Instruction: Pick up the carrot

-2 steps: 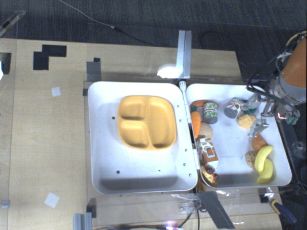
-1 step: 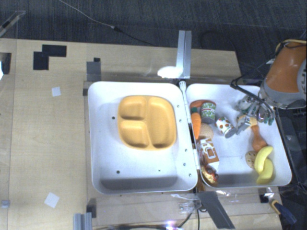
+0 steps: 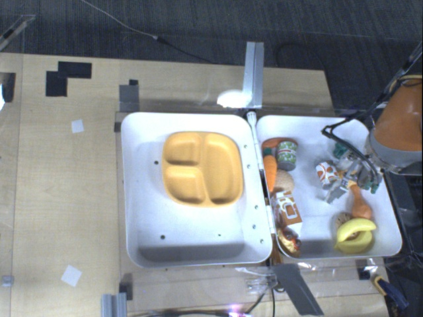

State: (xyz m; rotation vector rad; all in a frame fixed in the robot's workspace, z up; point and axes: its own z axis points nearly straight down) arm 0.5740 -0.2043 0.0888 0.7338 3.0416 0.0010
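The carrot (image 3: 269,171) is a slim orange piece lying lengthwise against the left wall of the right bin (image 3: 390,243), just below a small green-labelled can (image 3: 287,154). My gripper (image 3: 338,185) hangs over the middle-right of that bin, well to the right of the carrot and apart from it. It sits beside a small white and red item (image 3: 324,172). The grey arm with its orange band (image 3: 402,119) comes in from the right edge.
The left bin (image 3: 139,177) holds a yellow divided plate (image 3: 201,168). In the right bin are also a round tan item (image 3: 283,181), a printed box (image 3: 287,208), a yellow banana (image 3: 355,235) and an orange pear-shaped piece (image 3: 361,205).
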